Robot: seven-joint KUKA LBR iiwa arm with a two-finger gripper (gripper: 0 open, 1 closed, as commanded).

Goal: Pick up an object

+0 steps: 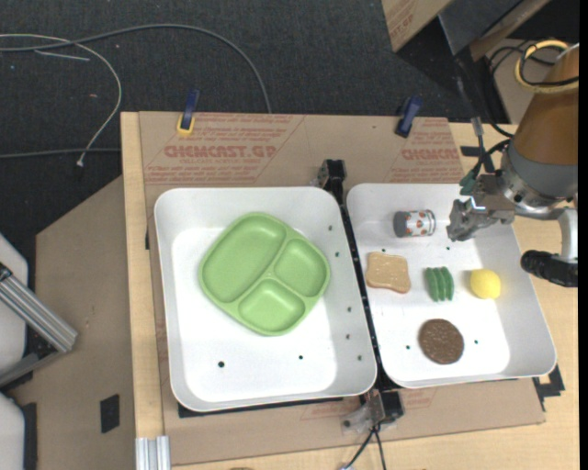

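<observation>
The right bin (pixel 524 358) holds a small can lying on its side (pixel 414 223), a slice of toast (pixel 388 272), a green pickle-like piece (pixel 440 284), a yellow lemon (pixel 486 285) and a round brown patty (pixel 442 341). My gripper (pixel 462 223) hangs over the far right part of that bin, just right of the can and above the lemon. Nothing shows between its fingers.
The left bin (pixel 184 358) bears a green three-section plate (pixel 265 273). Black clamps (pixel 333 173) sit where the bins meet. Blue clips (pixel 189 111) hold the cardboard base at the back. A cardboard box (pixel 418 18) stands at the far right.
</observation>
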